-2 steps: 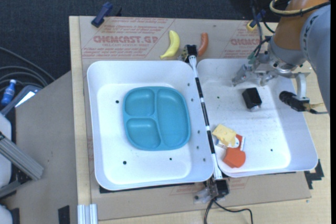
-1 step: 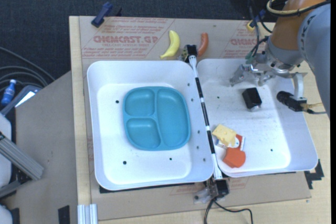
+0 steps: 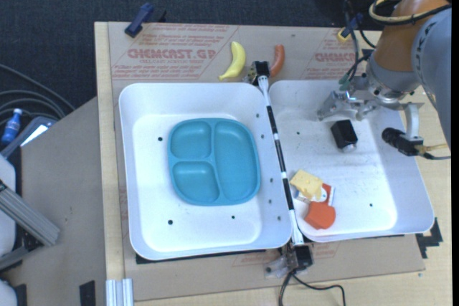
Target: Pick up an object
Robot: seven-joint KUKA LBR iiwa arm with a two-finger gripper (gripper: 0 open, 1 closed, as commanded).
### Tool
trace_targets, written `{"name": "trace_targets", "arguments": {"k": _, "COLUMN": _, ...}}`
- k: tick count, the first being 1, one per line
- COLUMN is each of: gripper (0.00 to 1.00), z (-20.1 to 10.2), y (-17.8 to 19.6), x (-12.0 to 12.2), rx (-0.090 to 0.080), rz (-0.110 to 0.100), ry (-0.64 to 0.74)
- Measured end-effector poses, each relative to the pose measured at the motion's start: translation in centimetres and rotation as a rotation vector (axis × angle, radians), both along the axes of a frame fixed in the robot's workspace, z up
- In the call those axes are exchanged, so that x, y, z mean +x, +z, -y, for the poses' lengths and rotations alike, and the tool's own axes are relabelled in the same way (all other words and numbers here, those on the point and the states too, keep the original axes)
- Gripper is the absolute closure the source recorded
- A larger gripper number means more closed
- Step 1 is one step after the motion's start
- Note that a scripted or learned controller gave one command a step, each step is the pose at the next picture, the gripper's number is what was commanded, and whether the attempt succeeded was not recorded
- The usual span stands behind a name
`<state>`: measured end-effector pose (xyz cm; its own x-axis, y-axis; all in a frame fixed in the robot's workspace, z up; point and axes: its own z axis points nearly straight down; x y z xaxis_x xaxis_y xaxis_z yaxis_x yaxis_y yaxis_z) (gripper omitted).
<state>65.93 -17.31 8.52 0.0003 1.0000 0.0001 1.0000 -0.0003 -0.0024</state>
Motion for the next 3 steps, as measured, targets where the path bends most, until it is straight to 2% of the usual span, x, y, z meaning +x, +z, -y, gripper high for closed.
{"name": "trace_targets", "arguments": {"k": 1, "gripper": 1.0, "z": 0.0, "y": 1.0, "x": 0.1, "rx": -0.001, "rz": 0.002, "ry": 0.0}}
{"name": "trace_targets", "arguments": {"k": 2, "gripper": 0.0, "z": 0.0, "y": 1.0, "x": 0.1, "rx": -0.001, "rz": 0.002, "ry": 0.0}}
{"name": "trace_targets", "arguments": {"k": 3, "gripper": 0.0, "z": 0.7, "y": 0.0, "x": 0.7, "rx": -0.001, "rz": 0.004, "ry": 0.0}}
